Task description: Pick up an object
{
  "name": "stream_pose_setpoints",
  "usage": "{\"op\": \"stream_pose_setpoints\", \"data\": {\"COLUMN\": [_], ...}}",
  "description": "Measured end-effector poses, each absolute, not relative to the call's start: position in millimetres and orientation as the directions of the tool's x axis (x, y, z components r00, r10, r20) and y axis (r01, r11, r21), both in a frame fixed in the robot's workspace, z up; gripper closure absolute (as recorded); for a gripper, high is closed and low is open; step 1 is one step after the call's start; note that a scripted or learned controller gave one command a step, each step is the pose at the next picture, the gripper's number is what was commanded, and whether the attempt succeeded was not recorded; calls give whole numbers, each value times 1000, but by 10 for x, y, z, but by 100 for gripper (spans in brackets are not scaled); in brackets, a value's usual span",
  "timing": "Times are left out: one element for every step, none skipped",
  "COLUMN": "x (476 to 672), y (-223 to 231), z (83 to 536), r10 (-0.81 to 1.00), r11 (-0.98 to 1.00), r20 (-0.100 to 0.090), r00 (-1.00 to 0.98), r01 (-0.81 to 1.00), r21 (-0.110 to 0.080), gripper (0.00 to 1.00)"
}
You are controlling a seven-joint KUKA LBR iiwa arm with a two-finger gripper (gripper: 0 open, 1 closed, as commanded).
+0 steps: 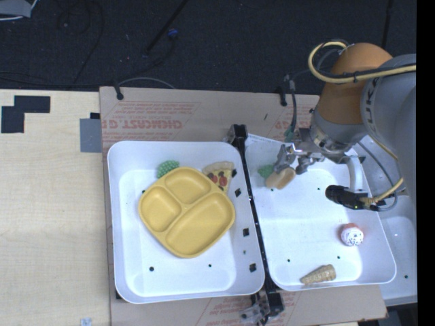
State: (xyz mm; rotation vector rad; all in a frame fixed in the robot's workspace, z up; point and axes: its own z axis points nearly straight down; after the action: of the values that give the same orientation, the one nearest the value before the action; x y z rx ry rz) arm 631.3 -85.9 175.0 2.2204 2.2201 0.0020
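Tan bread piece (280, 178) clamped in pincer (285, 168), green scrap (265, 171) beside it, white ball (352, 235), cone (319, 274) nearer the front.

Far bkgd: dark carpet-like floor (204, 32), top third of view; loose cables (163, 36) trail across it, some pale clutter top-left corner. Counter (47, 209): light wood-grain surface, left side; black L-shaped mark (24, 111) and grey square patch (90, 134) near its back edge. Cardboard sheet (177, 117) w/ reversed red print lies on counter, its back edge meeting dark floor area. Lighting even, overhead, soft shadows; no windows/walls visible.
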Motion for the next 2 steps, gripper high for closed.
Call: {"op": "stream_pose_setpoints", "data": {"x": [6320, 6182], "y": [-873, -332], "z": [2283, 2363], "r10": [1000, 1000], "r11": [0, 5], "r20": [0, 3], "r00": [0, -5], "r01": [1000, 1000], "r21": [3, -4], "gripper": [100, 100]}}
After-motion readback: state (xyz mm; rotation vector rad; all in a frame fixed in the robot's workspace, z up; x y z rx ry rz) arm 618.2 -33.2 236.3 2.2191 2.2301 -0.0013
